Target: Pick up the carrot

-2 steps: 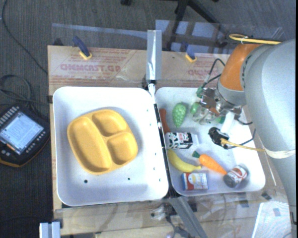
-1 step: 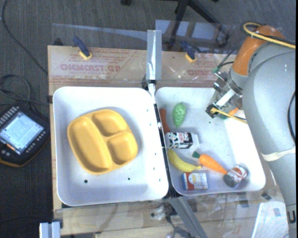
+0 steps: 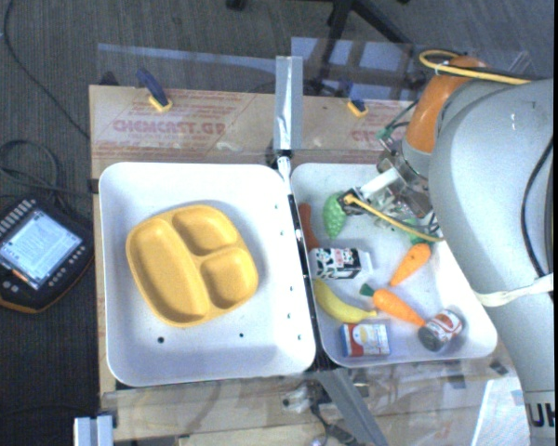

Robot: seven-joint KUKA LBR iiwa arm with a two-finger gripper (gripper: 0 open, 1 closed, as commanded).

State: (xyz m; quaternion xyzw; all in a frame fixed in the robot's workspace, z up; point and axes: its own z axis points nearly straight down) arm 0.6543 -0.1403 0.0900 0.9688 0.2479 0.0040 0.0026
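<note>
- Near edge, right bin (image 3: 479, 342): small carton (image 3: 365, 339), can (image 3: 441, 329), banana (image 3: 342, 305)
- Just behind: carrot (image 3: 397, 307) lying flat, free; second carrot (image 3: 410, 262) up-right of it, close by
- Mid-bin: milk carton (image 3: 336, 262)
- Far end: gripper (image 3: 391, 193) beside green item (image 3: 335, 214); jaw opening cannot be told, likely nothing held
- Step: approach, no grasp yet
- Next: shift toward near edge, centre over one carrot, descend

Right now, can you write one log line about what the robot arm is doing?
task: pick up carrot | gripper: above right bin, near green toy | carrots: lying in bin, not held
</note>
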